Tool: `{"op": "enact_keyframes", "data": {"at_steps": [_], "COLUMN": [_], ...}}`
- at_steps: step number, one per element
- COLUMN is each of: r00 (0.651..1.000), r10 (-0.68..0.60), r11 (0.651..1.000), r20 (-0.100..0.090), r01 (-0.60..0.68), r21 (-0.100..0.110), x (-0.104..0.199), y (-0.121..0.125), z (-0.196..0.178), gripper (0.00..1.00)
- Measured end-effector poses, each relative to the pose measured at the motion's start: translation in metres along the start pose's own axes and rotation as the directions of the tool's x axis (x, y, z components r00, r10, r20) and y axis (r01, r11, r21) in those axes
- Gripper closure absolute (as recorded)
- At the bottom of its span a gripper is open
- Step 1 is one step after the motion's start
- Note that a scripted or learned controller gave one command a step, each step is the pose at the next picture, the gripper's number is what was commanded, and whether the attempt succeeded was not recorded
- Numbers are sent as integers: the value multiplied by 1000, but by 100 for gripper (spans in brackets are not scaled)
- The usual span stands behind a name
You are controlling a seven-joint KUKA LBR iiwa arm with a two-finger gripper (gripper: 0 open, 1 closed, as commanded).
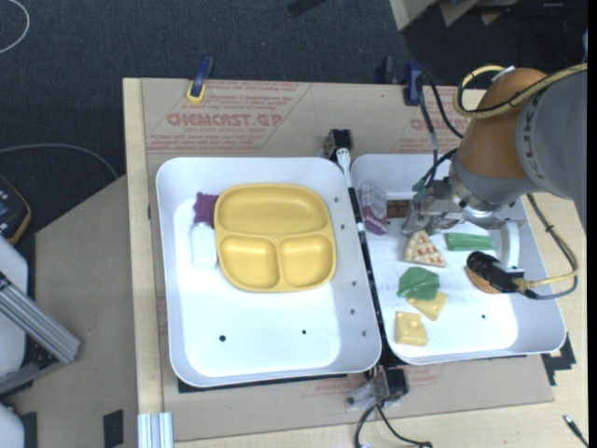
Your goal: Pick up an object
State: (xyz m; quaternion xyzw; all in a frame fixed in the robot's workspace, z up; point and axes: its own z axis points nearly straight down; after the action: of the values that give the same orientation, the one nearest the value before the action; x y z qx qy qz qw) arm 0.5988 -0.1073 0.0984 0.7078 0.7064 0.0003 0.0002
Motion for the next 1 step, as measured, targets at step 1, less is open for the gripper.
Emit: {"op": "enact_keyframes", "data": {"at_steps": [1], "r00": [1000], "r10": [-2], "r11": [1000], "r20": [2], "r01": [2], "r21": [-5], "x": [-4], "y": [7], "z": [-46], "gripper": [100]}}
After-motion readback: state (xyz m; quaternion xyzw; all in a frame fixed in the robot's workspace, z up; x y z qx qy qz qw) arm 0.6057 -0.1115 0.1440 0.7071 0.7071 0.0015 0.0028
